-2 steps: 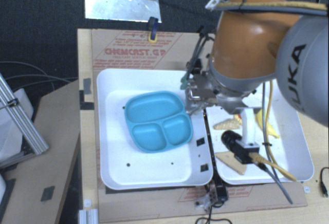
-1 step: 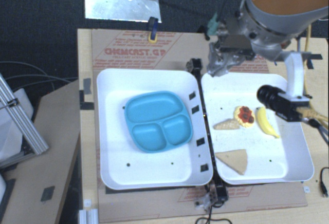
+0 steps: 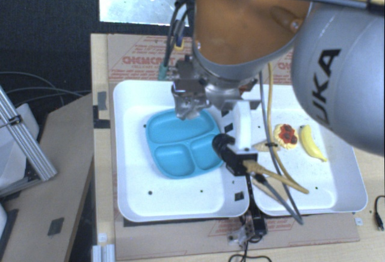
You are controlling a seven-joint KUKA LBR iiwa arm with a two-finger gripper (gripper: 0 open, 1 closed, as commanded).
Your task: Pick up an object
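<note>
Counter (image 3: 72, 134): a tan surface is carrying two white bins that are sitting side by side on printed cardboard.
Left bin (image 3: 135, 194): it is holding a blue divided plate (image 3: 180, 143), which is lying flat near the bin's middle, with its three compartments facing up.
Hand (image 3: 187, 112): it is hanging over the far rim of the blue divided plate, at or just above it; whether it is clenched or released, I cannot tell, and nothing is showing in its grasp.
Arm (image 3: 252, 8): the grey and orange body is looming over the far part of both bins, with cables trailing from it.
Right bin (image 3: 343, 194): it is holding a round toy pastry with red topping (image 3: 286, 136) and, just beside it on the right, a toy banana (image 3: 311, 142).
Wooden tongs (image 3: 277, 178): they are lying nearer the camera in the right bin.
</note>
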